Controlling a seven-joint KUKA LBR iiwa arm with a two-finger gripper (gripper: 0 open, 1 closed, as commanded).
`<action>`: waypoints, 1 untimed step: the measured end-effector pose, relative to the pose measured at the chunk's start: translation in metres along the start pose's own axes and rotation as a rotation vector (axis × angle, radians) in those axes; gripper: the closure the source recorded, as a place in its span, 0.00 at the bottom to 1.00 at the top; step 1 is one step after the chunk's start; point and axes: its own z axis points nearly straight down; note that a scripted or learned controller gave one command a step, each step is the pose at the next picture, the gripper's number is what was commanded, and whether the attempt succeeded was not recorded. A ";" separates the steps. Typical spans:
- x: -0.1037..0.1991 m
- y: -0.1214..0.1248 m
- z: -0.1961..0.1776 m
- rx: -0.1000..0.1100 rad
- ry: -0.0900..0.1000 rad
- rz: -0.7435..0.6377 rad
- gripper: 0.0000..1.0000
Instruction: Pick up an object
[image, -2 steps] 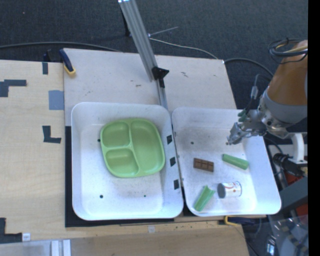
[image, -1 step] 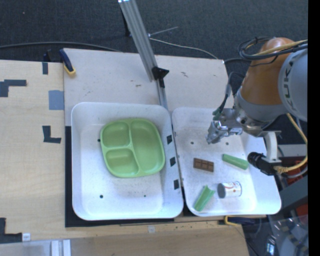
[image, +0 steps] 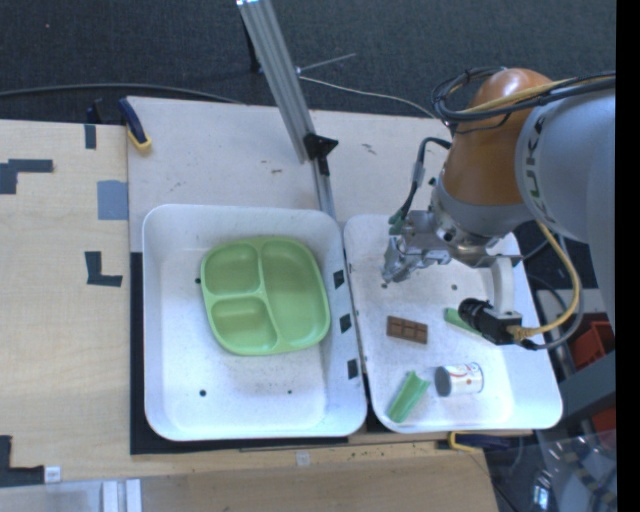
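My gripper (image: 398, 266) hangs over the upper left part of the right bin (image: 530, 400), pointing down. A brown chocolate-like bar (image: 407, 330) lies flat below it, a short way toward the bin's front. Near the front of this bin are a green oblong piece (image: 407, 396) and a small white container with a dark lid (image: 458, 380), lying on its side. A second green item (image: 457, 318) lies partly hidden at the right of the bar.
The left bin (image: 170, 400) holds a green divided plate (image: 266, 296). A metal pole (image: 285, 85) slants over the bench behind the bins. A ridge (image: 350, 330) separates the two bins. The grey and orange arm (image: 500, 150) covers the right bin's back right.
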 end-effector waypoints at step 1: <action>0.061 0.004 0.009 0.001 0.000 -0.002 1.00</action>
